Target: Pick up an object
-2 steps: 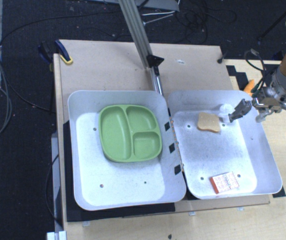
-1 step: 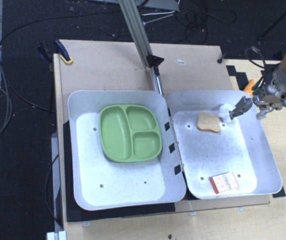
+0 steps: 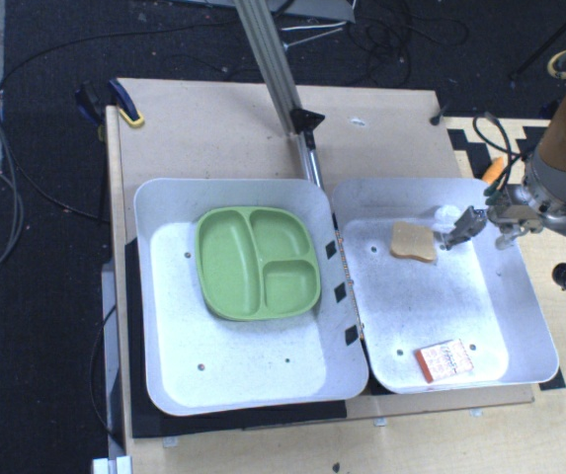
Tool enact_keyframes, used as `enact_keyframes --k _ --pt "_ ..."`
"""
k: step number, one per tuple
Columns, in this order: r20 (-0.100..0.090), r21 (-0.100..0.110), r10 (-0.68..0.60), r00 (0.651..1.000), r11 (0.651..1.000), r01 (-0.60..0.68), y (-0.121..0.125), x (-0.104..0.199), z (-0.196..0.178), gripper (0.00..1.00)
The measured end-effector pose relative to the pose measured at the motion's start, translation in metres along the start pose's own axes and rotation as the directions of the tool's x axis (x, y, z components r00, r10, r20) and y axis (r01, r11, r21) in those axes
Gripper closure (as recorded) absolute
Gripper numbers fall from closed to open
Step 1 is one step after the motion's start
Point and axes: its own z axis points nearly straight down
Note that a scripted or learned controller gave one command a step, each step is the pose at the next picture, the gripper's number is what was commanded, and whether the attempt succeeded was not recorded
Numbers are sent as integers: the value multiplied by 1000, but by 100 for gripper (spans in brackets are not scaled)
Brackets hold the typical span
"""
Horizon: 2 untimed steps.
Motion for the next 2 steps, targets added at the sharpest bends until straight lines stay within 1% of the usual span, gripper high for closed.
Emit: enact_keyframes --k 1,2 --pt "0 0 -2 1000 1000 2 8 1 59 0" --pt "2 -5 -1 1000 1000 1 9 1 103 0"
